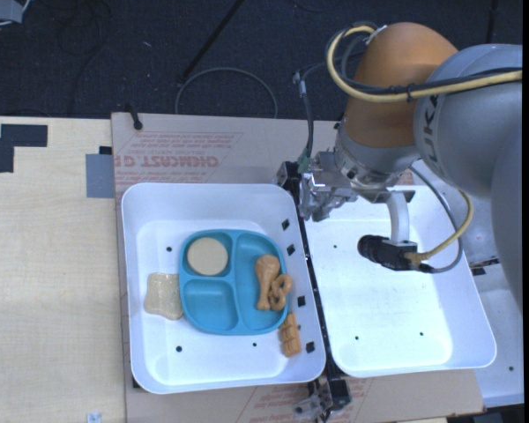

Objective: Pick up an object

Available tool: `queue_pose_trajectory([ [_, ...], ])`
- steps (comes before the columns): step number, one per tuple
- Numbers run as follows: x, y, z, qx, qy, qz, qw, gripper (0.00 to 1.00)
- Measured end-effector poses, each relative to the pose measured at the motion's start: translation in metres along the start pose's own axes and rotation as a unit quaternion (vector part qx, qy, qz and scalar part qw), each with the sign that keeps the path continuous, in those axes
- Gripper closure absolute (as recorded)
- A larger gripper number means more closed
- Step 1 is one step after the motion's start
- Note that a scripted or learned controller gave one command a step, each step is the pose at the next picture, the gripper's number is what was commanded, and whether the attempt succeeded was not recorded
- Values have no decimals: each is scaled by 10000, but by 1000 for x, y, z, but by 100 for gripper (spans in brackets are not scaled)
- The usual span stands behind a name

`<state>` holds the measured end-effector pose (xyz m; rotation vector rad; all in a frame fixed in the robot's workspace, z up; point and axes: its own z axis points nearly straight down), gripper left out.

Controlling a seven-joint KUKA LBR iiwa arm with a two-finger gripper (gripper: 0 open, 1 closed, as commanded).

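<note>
we see the pincer (pixel 322 194) hanging over the seam between the two bins, and every graspable thing lies to its left and nearer the camera in the left bin (pixel 150 203). the closest, a tan pretzel-like piece (pixel 271 281) on the blue tray (pixel 213 311), runs lengthwise away from us. we cannot tell the pincer's state, as the wrist hides it.

I'm looking at a robotics lab: white bins (pixel 150 214) on cardboard-topped bench (pixel 185 152), loose cables (pixel 225 82) trailing across dark carpet up top.
</note>
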<state>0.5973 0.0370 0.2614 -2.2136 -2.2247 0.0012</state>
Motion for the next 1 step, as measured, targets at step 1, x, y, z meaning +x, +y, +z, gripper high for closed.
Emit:
queue_pose_trajectory([
  [1, 47, 11, 2, -4, -8, 8, 10000, 100],
])
